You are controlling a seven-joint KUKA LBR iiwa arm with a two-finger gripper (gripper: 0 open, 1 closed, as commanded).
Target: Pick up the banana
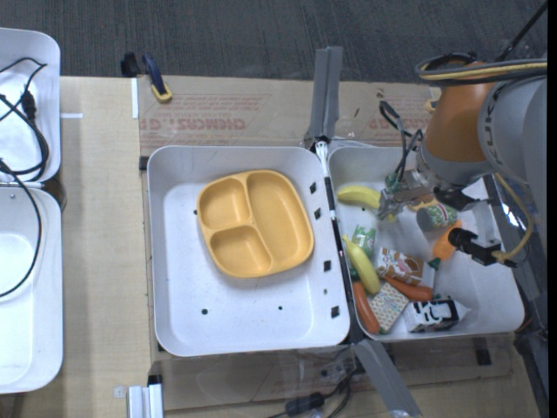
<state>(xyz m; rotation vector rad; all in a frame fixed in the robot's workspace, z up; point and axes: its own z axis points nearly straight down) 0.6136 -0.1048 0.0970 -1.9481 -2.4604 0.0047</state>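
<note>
- Presently: curved yellow banana (359,197), upper right white bin (487,316), its right tip just beside the gripper (389,205).
- Jaw state: cannot tell.
- Second yellow banana (363,266) lies below, apart.

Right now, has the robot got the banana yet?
Not yet. The grey arm's two-finger gripper has reached into the right white bin and hangs beside the yellow banana at the bin's far end. That banana lies in the bin, not lifted. A second yellow banana lies among the other toy food. Gripping and lifting are left.
</note>
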